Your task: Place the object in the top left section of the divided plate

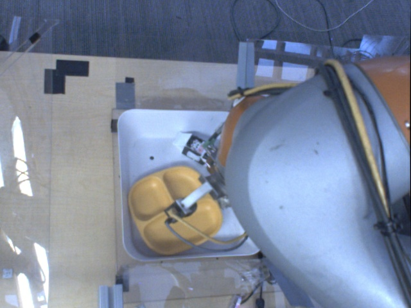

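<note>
Glossy yellow plastic plate (pixel 154 204) in smooth white bin (pixel 138 143).

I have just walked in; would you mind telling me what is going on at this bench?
The grey arm reaches in from the right over a white bin that holds a yellow divided plate. Its gripper sits low in the bin, just past the plate's far edge. The arm covers much of the scene, so I cannot tell whether the gripper is carrying anything.
</note>
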Robot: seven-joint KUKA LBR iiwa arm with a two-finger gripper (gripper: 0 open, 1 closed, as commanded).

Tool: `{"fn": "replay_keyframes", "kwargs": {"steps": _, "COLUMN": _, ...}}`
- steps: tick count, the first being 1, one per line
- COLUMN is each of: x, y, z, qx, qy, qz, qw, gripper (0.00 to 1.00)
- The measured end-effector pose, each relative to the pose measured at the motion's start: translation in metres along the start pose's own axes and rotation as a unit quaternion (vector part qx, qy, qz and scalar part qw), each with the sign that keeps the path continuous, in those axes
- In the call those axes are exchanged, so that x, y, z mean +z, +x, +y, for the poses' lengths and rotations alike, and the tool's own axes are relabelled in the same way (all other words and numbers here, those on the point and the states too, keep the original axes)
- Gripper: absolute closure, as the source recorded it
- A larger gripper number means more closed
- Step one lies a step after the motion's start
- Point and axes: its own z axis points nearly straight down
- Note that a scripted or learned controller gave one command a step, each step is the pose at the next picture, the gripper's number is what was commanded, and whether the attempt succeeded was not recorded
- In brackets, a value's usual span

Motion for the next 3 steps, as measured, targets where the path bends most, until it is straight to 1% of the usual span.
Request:
{"fn": "replay_keyframes", "kwargs": {"steps": 1, "x": -0.094, "y": -0.029, "z": 0.006, "qx": -0.021, "qy": 0.004, "qz": -0.007, "qw": 0.9997, "gripper": 1.00}}
{"fn": "replay_keyframes", "kwargs": {"steps": 2, "x": -0.028, "y": 0.038, "z": -0.025, "qx": -0.131, "qy": 0.005, "qz": -0.008, "qw": 0.9914, "gripper": 1.00}}
{"fn": "replay_keyframes", "kwargs": {"steps": 3, "x": -0.018, "y": 0.020, "z": -0.049, "qx": -0.217, "qy": -0.018, "qz": 0.018, "qw": 0.9758, "gripper": 1.00}}
